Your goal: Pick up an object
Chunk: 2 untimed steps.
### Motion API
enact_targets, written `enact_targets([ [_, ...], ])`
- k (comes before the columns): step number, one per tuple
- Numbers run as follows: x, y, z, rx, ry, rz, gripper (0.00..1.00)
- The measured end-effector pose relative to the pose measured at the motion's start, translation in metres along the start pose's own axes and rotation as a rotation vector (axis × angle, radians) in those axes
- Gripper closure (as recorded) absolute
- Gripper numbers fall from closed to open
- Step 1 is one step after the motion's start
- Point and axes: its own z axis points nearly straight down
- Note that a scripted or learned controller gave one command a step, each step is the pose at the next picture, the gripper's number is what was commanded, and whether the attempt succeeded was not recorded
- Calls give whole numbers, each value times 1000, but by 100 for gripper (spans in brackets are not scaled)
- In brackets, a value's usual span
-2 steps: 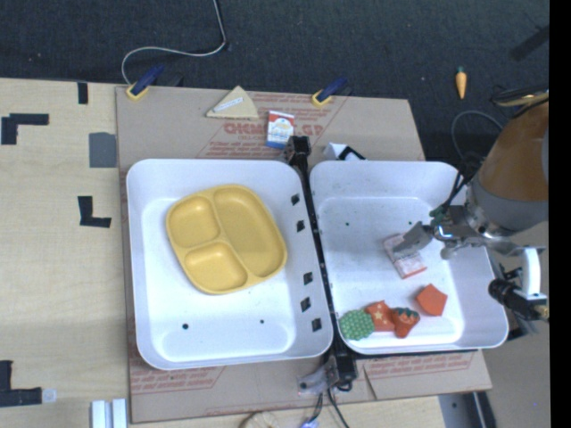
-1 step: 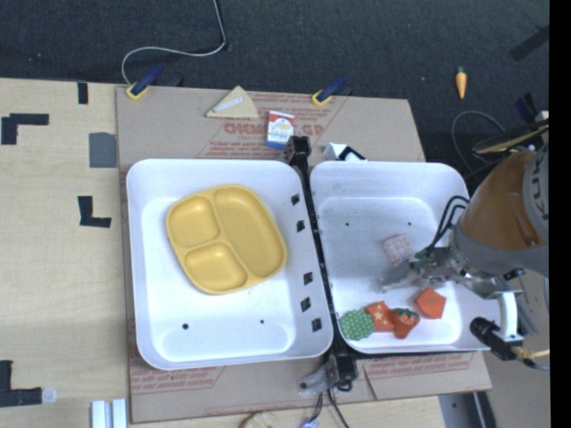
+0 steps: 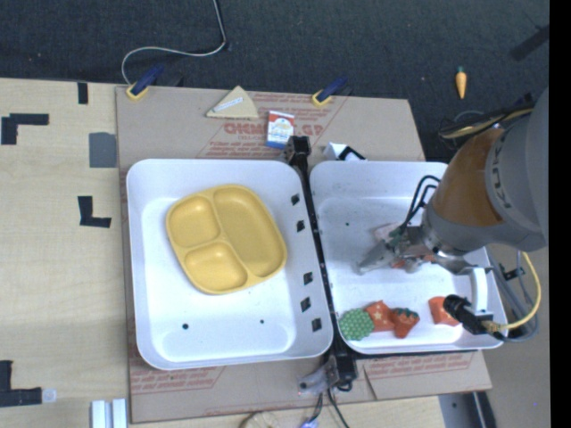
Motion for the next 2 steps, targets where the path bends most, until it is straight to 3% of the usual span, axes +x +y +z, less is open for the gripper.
enact_targets([
  [1, -7, 64, 0, -2, -1, 0, 0],
  [2, -7, 64, -10, -1, -2, -1, 100],
])
